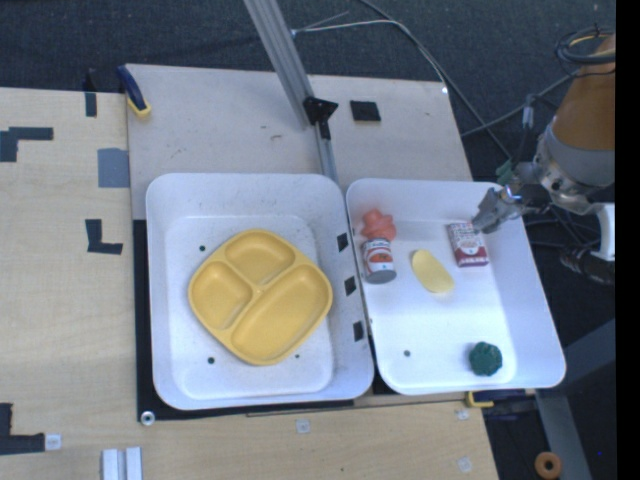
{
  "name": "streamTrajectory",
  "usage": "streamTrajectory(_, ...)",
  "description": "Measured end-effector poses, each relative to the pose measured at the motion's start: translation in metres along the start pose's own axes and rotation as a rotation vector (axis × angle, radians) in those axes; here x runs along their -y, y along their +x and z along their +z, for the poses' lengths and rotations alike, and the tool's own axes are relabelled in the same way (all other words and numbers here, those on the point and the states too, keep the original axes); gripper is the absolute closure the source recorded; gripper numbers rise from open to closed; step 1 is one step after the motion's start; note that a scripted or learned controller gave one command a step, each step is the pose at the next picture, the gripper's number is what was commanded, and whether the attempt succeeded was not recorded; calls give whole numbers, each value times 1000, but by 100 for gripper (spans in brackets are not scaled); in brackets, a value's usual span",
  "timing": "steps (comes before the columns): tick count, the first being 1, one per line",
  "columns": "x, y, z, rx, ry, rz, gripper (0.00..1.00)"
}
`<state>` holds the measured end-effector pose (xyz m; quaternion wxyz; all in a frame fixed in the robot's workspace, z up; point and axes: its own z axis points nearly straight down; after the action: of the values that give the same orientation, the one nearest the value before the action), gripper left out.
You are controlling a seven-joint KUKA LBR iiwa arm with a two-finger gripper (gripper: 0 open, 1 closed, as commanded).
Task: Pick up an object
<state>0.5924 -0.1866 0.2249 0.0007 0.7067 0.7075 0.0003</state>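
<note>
The right bin (pixel 520 313) holds a small red and white box (pixel 467 245), a pale yellow oval piece (pixel 433 271), a small can with a red label and an orange lid (pixel 378 249), and a dark green ball (pixel 486 359). My gripper (pixel 492 211) hangs over the bin's far right part, just up and right of the red and white box. Nothing shows between its fingers.
The left bin (pixel 165 268) holds a yellow divided plate (pixel 260 296). A slanted metal post (pixel 285 53) rises behind the bins. Cables (pixel 430 58) run across the dark floor at the back. A blue and yellow clamp (pixel 133 92) sits at the bench's far left corner.
</note>
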Motion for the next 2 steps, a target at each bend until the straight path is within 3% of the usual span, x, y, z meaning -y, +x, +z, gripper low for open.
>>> streamTrajectory(1, -1, 1, -22, 0, 0, -1, 100)
streamTrajectory(2, 17, 43, -15, -1, 4, -2, 100)
